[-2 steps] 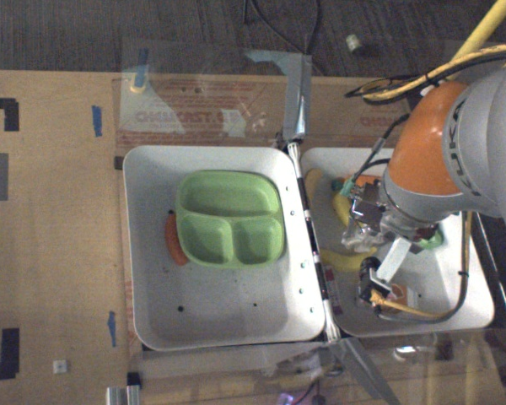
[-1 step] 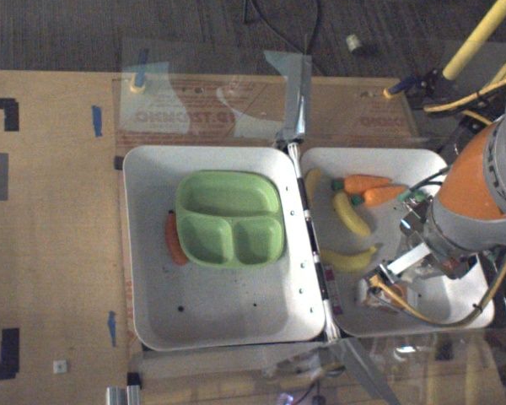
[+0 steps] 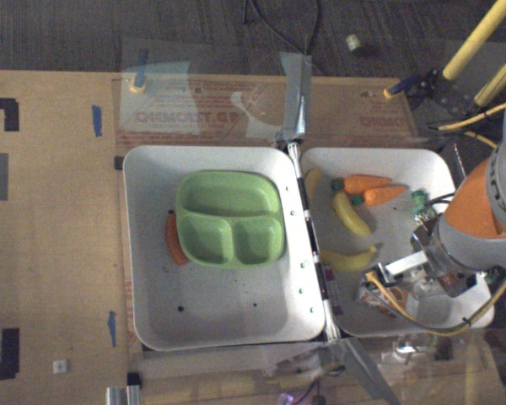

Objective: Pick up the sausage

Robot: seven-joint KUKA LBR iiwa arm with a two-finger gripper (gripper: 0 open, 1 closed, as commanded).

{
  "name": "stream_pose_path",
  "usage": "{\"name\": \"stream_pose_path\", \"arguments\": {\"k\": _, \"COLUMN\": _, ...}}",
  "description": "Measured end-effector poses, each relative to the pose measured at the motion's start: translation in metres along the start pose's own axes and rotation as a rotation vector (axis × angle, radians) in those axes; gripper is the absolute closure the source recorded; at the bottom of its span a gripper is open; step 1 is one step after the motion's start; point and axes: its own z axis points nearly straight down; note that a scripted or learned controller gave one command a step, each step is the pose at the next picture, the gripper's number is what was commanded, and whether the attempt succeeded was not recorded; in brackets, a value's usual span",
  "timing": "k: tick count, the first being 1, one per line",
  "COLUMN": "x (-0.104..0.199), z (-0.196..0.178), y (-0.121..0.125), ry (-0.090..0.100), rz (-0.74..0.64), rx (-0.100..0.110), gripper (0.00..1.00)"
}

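Hand (image 3: pixel 386 287) low in right bin (image 3: pixel 438 169), grip state unclear, sausage (image 3: pixel 175 239) in left bin (image 3: pixel 143 226)

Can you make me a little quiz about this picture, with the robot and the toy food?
1. True or false: the green plate is in the left bin.
2. How many bananas, counting banana one and banana two, are in the right bin?
3. Where is the sausage? A) beside the carrots B) tucked against the plate's left edge C) on the floor

Key
1. True.
2. Two.
3. B. The gripper is over the right bin, far from it.
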Motion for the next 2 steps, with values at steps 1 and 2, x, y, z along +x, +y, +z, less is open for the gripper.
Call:
{"name": "stream_pose_path", "arguments": {"k": 1, "x": 0.0152, "z": 0.0005, "y": 0.0759, "ry": -0.002, "rz": 0.19, "rx": -0.006, "gripper": 1.0}}
{"name": "stream_pose_path", "arguments": {"k": 2, "x": 0.0169, "z": 0.001, "y": 0.0737, "ry": 0.0, "rz": 0.189, "rx": 0.0, "gripper": 0.0}}
